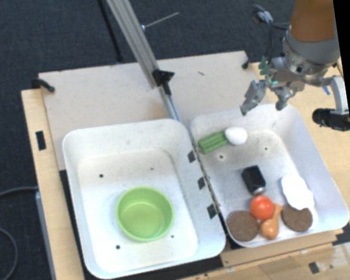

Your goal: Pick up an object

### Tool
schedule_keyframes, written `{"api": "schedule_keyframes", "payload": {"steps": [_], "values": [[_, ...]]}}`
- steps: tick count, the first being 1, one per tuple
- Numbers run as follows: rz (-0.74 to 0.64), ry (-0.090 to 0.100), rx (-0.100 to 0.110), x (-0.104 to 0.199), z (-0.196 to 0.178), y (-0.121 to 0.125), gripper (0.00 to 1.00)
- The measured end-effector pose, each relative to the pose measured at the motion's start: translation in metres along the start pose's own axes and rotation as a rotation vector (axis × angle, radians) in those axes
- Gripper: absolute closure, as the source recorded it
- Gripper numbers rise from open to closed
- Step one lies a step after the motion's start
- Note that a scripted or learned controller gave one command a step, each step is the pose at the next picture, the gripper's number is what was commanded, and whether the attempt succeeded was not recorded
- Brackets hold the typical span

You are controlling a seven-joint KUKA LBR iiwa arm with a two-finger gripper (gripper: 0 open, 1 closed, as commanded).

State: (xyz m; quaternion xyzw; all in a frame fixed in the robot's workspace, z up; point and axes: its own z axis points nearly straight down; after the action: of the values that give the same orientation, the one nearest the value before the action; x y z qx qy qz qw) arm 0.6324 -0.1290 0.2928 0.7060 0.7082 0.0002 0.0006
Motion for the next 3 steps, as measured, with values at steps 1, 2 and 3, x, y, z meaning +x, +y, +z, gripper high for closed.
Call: {"api": "schedule_keyframes", "payload": {"steps": [1,2,3], "values": [[0.0,0.0,0.0,0.0,0.0,0.0,0.0],[0.004,-0.001,0.003,-0.001,0.041,-0.002,0.0],[0.004,-0.001,0.007,0.003,0.102,-0.008,0.0]]}}
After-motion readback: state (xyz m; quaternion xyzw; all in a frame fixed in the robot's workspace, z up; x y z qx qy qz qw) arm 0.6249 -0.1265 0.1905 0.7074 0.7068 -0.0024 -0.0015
